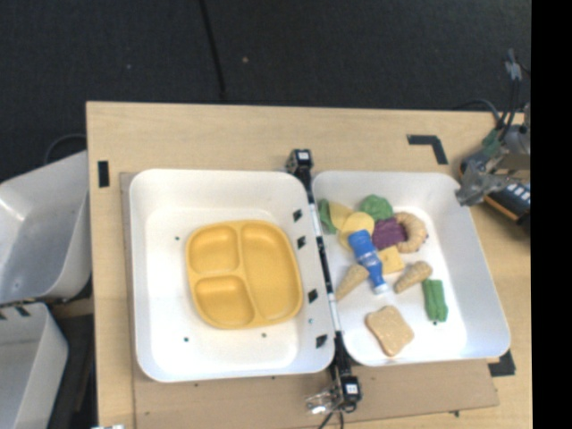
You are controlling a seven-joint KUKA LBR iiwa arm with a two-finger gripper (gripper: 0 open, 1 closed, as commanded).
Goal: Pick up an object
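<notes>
You have nothing picked up yet. The pincer (474,186) sits at the far right edge of the counter (223,132), outside the right bin (474,266); you cannot tell its state. The toy foods, among them the blue bottle (366,256) and bread slice (390,329), lie untouched in that bin.

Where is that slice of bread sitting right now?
The slice of bread lies in the right bin, near its front edge, a little apart from the other toy food. A green piece is its nearest neighbour to the right.
</notes>
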